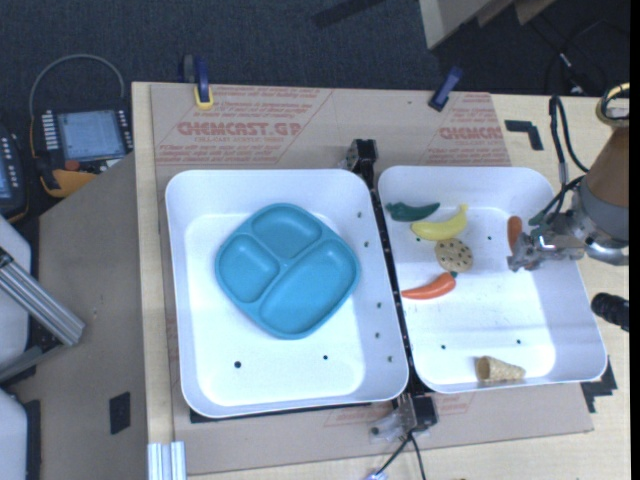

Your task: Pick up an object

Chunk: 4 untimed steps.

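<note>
The right bin [560, 318] holds several toy foods. A dark green piece [412, 210] lies at the back, with a yellow banana [440, 226] just in front of it and a round speckled cookie [453, 256] below that. An orange-red carrot-like piece [428, 287] lies near the bin's left wall. A small reddish sausage [514, 230] stands toward the right. A tan wedge [498, 370] rests at the front edge. My gripper [530, 251] hangs low over the bin's right side, just right of and below the sausage, with nothing seen in its grasp.
A blue divided plate [287, 268] lies in the middle of the left bin [200, 358]. The arm's grey wrist and cables [600, 218] overhang the right bin's right rim. Clamps sit at the bench's back edge [204, 93].
</note>
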Available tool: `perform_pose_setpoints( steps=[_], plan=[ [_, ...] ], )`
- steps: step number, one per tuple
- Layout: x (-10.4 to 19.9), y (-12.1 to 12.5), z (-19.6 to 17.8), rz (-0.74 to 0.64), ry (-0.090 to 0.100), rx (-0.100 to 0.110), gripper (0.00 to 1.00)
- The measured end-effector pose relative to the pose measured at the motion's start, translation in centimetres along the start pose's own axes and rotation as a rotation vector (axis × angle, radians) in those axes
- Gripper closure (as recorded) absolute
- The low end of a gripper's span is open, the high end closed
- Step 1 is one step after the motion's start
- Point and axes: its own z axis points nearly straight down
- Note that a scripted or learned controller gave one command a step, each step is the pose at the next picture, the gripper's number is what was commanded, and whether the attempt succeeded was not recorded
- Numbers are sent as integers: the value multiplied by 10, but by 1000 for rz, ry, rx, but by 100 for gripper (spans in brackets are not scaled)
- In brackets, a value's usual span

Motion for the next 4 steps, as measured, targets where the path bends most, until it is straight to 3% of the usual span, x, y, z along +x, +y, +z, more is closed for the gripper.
perform_pose_setpoints(
  steps=[2, 4],
  plan=[
    [-22, 6, -109, -1, -2, -3, 100],
    [83, 42, -89, -3, 4, 5, 100]
  ],
)
